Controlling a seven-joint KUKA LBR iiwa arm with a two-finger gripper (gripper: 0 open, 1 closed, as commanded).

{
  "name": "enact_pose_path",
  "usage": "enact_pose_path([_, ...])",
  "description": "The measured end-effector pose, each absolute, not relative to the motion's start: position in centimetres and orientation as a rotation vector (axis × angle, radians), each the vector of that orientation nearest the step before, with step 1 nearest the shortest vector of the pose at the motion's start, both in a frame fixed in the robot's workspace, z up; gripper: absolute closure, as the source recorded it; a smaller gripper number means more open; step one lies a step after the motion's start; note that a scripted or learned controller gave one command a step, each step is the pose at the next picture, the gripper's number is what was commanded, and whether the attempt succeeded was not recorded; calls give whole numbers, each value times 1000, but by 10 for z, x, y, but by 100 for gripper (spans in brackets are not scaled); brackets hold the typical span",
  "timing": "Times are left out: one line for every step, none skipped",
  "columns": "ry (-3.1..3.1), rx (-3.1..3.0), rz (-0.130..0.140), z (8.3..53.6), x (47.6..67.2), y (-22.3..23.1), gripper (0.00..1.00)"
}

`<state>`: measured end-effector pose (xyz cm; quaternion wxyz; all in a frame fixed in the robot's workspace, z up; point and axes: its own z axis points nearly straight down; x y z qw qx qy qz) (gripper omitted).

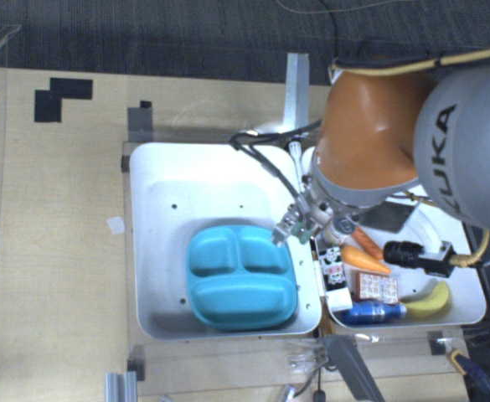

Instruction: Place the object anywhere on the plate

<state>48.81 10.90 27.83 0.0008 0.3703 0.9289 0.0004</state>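
A blue divided plate [240, 279] lies in the front half of the left white bin [165, 199]. My gripper [293, 227] hangs from the grey and orange arm just over the plate's far right corner, close to the wall between the two bins. Its small fingertips point down and to the left. No object can be made out between them. An orange carrot [364, 254] lies in the right bin [471, 308], just right of the gripper.
The right bin also holds a yellow banana [429, 301], a blue bottle [370, 312], a red patterned box [377, 287] and a small black-and-white pack [335, 270]. The arm covers that bin's far half. Black cables run over the left bin's far rim.
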Motion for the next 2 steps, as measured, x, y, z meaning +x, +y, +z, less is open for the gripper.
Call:
enact_pose_path([2830, 1358, 1, 336, 488, 77, 100])
enact_pose_path([2916, 1167, 0, 314, 520, 36, 100])
